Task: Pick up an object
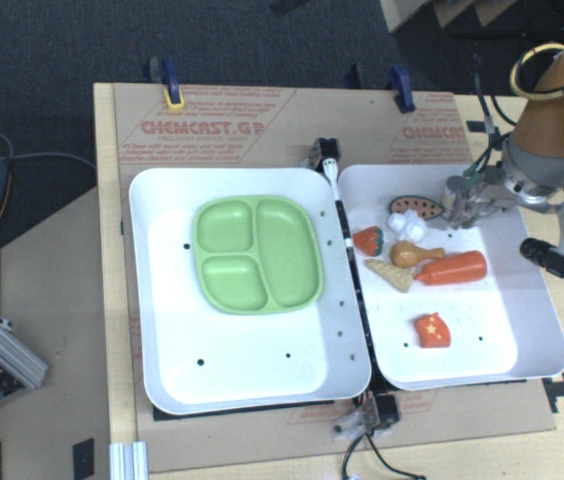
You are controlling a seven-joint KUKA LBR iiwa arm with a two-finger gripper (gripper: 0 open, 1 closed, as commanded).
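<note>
The right bin (522,348) holds several toy foods. A watermelon slice (417,206) and a small white piece (407,226) lie near its back. A strawberry (367,240) sits by the left wall. A drumstick (417,256), a tan wedge (392,276) and a long red-orange piece (452,268) cluster in the middle. A small red piece (432,330) lies alone toward the front. My gripper (460,208) hangs low over the back of this bin, just right of the watermelon slice. Nothing visibly rides in it.
The left bin (162,348) carries a green divided plate (259,253). The grey arm with its orange band (552,88) comes in over the right bin's back right corner. A black part (552,256) of the arm juts over the bin's right rim.
</note>
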